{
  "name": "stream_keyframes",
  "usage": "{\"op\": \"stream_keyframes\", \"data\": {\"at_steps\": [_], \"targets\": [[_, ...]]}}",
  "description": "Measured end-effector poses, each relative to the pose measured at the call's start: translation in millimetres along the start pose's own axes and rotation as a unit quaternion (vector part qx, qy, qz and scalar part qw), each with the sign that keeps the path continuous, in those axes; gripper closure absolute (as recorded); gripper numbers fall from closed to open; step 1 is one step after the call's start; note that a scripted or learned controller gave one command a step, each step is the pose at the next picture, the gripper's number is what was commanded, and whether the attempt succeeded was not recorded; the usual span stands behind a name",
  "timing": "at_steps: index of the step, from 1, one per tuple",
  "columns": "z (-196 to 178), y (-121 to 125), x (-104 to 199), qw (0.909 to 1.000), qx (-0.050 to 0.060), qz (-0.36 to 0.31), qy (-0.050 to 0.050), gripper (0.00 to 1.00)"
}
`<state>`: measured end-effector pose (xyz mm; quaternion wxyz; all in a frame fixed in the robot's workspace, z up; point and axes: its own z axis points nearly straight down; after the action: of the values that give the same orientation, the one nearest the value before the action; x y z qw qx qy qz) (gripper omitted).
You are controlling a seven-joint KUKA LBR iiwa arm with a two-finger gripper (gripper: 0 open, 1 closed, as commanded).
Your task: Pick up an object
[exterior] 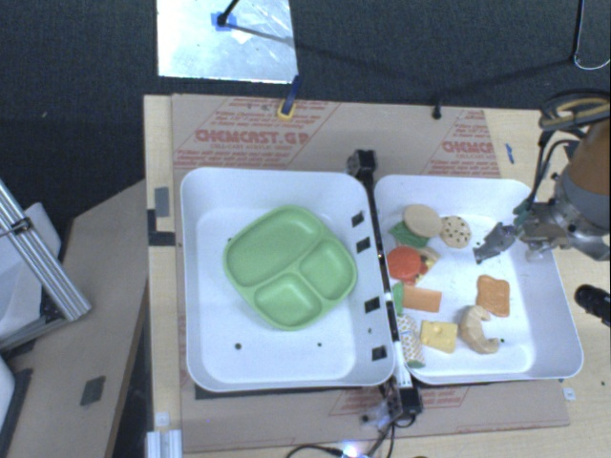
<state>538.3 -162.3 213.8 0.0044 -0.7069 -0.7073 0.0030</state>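
The right bin (549, 284) holds toy food: a cookie (455, 231), bun (421, 221), tomato (405, 261), orange stick (422, 300), cheese (439, 336), toast (493, 295) and croissant (476, 330). The gripper (495, 243) hangs above them near the cookie; it carries nothing. The arm is cut off at the right edge.

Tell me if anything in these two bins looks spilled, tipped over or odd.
Nothing stands out. The green plate lies flat in the left bin; the toy food sits loose in the right bin, none spilled over its rim.
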Motion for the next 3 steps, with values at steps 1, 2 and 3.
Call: {"op": "stream_keyframes", "data": {"at_steps": [1, 2, 3], "targets": [[-6, 3, 0, 1.0000, -0.006, -0.001, -0.001, 0.00], [56, 5, 4, 1.0000, -0.004, -0.001, -0.001, 0.00], [117, 3, 0, 1.0000, -0.004, 0.000, -0.001, 0.00]]}}
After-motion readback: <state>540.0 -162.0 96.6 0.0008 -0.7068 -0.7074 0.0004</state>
